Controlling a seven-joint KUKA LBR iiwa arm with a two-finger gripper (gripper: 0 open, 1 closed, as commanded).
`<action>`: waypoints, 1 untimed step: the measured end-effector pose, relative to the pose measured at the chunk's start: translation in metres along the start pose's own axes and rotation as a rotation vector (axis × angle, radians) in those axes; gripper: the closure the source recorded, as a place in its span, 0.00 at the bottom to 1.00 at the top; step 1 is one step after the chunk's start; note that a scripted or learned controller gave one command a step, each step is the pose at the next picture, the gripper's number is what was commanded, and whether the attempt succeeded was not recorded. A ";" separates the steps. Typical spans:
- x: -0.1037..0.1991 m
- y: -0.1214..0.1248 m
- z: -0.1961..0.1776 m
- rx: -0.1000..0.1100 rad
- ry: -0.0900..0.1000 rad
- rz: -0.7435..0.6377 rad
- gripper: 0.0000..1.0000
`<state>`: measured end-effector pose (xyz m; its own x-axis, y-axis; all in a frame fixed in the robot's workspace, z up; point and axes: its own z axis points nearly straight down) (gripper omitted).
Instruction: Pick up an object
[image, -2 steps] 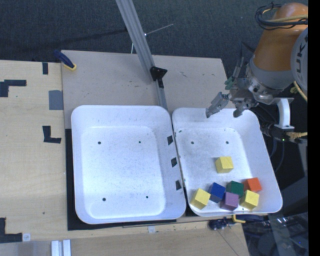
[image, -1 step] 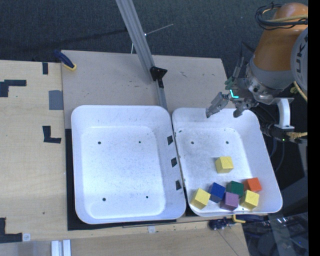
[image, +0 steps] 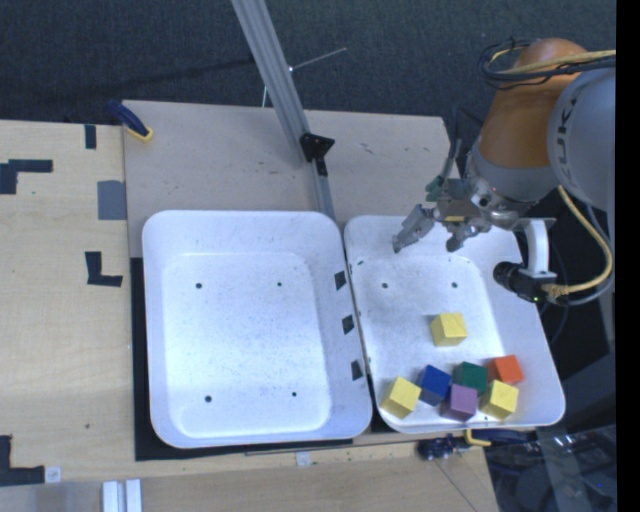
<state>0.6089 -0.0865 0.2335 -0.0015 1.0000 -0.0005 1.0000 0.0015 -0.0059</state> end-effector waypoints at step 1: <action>-0.001 0.002 0.044 0.000 -0.001 0.000 0.00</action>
